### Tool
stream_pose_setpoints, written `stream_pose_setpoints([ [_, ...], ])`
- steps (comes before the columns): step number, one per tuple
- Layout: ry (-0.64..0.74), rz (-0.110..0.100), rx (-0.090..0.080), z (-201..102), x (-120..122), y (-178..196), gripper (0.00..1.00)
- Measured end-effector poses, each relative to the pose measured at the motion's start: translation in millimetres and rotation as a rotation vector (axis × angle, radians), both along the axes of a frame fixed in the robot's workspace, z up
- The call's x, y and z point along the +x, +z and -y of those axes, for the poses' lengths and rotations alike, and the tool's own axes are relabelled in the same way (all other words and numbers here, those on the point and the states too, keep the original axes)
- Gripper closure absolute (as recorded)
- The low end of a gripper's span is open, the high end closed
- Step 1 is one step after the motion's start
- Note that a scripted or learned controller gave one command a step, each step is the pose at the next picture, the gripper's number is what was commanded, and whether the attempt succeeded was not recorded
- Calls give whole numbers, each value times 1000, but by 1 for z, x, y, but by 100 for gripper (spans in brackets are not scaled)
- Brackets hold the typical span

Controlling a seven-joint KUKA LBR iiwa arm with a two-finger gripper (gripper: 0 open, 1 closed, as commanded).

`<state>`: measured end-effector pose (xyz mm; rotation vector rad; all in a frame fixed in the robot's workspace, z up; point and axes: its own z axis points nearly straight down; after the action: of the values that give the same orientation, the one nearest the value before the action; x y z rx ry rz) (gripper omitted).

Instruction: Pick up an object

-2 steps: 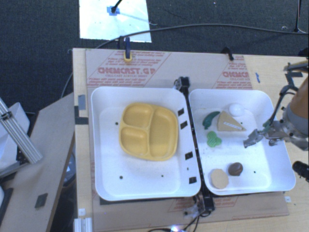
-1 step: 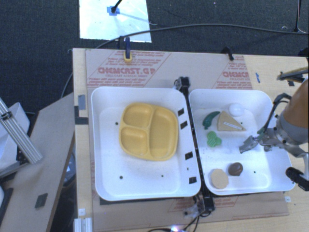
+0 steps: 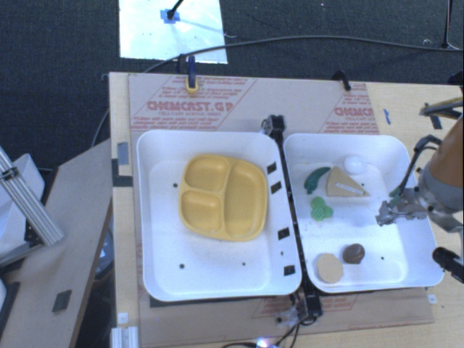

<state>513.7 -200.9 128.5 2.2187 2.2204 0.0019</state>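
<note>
R bin [image 3: 391, 147] holds the small things. Wedge-shaped tan piece [image 3: 342, 184], upper middle of the bin: thin tip points toward the view's right and a bit down, blunt end toward the left, so its long axis runs roughly across the bin. Dark green curved piece [image 3: 316, 177] just left of it, touching or nearly so; long axis slants from upper right to lower left. White round ball [image 3: 354, 164] just above the wedge, hard to pick out against the white bin floor. Green leafy piece [image 3: 321, 209] below the dark green one, no clear long axis. Tan round disc [image 3: 330, 268] and dark brown round piece [image 3: 354, 253] sit near the front wall, just beside each other.

End effector [image 3: 390, 212] hangs over the R side of the R bin, apart from all items, nothing seen betw its fingers. Fingers small and blurred, so open or closed: can't tell. Arm [image 3: 444, 172] cut off at the frame's R edge.

L bin [image 3: 156, 194] has a yellow divided tray [image 3: 223, 196], three compartments, long axis roughly across. Both bins on the table [image 3: 254, 100].
</note>
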Motion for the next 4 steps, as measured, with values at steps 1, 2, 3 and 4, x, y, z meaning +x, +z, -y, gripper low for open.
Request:
stream_pose_setpoints([
  [1,3,2,-1,2,0,43,100],
  [2,5,5,-2,-7,4,102,100],
  [3,4,3,-1,-7,6,141,100],
  [4,9,0,2,-59,0,143,100],
])
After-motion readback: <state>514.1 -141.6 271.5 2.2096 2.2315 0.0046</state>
